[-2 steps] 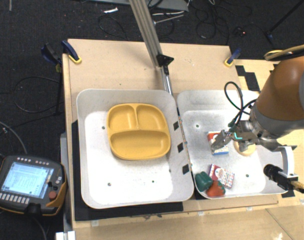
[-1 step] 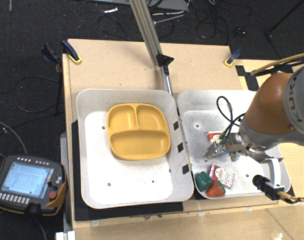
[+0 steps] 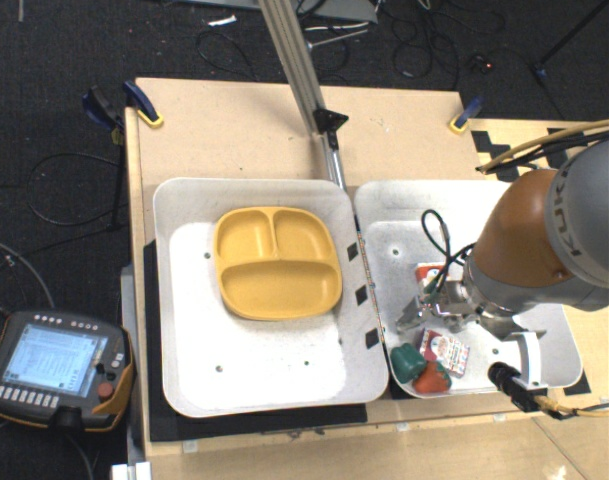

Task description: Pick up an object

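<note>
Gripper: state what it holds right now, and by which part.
Cannot be told. The gripper is low in the right bin above the small items, its fingertips hidden under the arm.

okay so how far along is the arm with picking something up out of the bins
Done so far: the arm has reached into the right bin, with the gripper low over the small items near that bin's front edge, the red and white packet and the green and red piece. In hand: nothing visibly lifted; both items lie on the bin floor. Left: grasp one and raise it. The yellow divided plate sits untouched in the left bin.
</note>
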Tool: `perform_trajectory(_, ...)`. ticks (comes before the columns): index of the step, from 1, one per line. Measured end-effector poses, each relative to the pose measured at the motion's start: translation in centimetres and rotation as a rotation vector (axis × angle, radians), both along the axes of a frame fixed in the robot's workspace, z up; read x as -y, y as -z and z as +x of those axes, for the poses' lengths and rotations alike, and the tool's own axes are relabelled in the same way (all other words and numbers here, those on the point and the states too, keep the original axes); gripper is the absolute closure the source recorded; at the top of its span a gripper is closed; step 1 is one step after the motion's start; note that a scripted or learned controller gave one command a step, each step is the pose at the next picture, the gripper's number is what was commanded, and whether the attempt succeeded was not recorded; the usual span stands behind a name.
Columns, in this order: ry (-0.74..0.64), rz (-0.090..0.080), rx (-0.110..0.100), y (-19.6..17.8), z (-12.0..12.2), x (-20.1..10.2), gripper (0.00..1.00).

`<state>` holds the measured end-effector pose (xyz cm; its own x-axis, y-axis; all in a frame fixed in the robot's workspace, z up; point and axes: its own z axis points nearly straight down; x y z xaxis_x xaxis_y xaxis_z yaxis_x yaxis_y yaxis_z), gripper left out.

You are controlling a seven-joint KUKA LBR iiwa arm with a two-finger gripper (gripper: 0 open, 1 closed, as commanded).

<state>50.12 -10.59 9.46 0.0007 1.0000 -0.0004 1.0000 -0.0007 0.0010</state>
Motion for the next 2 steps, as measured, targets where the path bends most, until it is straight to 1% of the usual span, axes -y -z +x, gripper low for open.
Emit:
perform_trajectory(1, 0.0, 0.0, 0.003, -1.2, 0.1, 0.0, 1.0)
perform_trajectory(2, -0.002, -0.001, 0.003, -5.7, -0.5, 0.3, 1.0)
